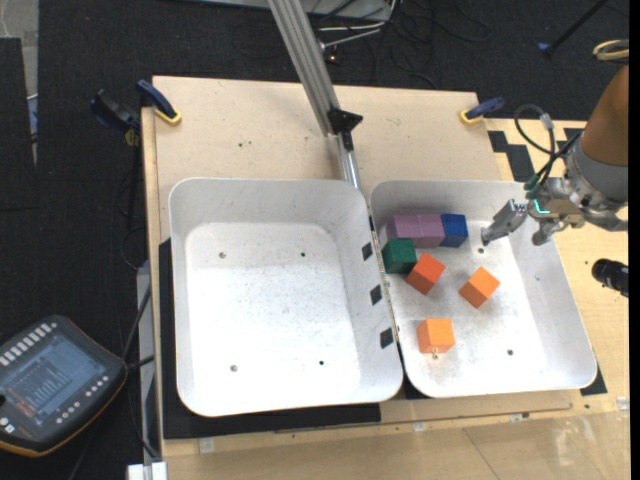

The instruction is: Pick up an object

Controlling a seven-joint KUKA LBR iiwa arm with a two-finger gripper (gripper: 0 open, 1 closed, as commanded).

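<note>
The two fingers [497, 228] of the gripper [522, 224] stand apart from each other and nothing is between them, so the gripper is open and carries nothing. It hangs over the upper right part of the right bin [560, 348], with the tips pointing toward the left side of the view, and the grey wrist and orange band of the arm [605, 153] come in behind it from the right.

In my judgement the step in hand is the approach: no block is taken yet. The nearest candidate is the orange cube [480, 287], which lies alone, below and a little left of the fingertips, with free floor on all sides. The next move would call for bringing the gripper above this cube, turning the fingers so they meet two flat sides, and going down before closing.

The cube looks small, with sharp edges, and sits turned at an angle to the bin walls. A second orange cube [427, 273] lies near it, just beside a green block [399, 255]. Above these a purple block [416, 228] touches a blue block [454, 229]; this group is tight and looks harder to take. A third orange cube [436, 335] lies apart, lower in the bin. The left bin [190, 268] is next to it.
</note>
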